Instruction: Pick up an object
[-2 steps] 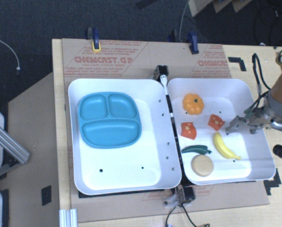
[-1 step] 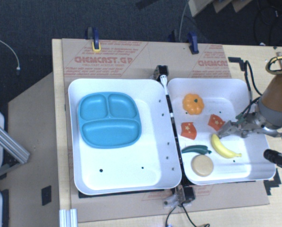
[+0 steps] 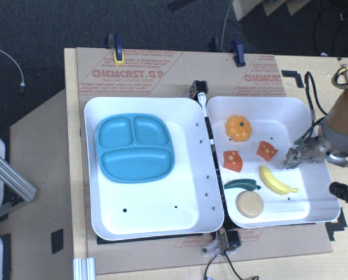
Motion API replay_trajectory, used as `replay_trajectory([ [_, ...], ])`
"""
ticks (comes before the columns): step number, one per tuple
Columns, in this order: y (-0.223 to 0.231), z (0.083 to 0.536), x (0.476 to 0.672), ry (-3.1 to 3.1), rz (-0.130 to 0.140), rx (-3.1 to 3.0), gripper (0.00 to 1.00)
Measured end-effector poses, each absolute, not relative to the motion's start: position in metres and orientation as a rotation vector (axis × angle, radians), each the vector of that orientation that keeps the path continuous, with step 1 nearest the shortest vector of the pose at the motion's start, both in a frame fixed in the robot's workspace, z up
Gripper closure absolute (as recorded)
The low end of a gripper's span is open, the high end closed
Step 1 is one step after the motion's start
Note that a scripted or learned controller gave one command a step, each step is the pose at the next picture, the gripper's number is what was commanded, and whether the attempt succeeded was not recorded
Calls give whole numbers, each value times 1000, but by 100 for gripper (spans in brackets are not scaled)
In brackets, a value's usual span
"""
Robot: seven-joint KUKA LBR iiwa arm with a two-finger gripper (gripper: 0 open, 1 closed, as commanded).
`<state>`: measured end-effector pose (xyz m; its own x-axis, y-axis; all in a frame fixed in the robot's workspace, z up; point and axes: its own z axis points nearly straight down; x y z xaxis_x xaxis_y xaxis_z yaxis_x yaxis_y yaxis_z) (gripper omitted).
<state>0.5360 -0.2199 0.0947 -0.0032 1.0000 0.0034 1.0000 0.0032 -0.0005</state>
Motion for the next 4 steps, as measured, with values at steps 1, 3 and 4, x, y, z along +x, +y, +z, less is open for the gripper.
replay_trajectory([
  [1, -221, 157, 542, -2228, -3, -2225, 100],
  [3, -217, 254, 553, -2227, -2, -2224, 100],
  [4, -157, 254, 566, -2225, 0, -2217, 100],
])
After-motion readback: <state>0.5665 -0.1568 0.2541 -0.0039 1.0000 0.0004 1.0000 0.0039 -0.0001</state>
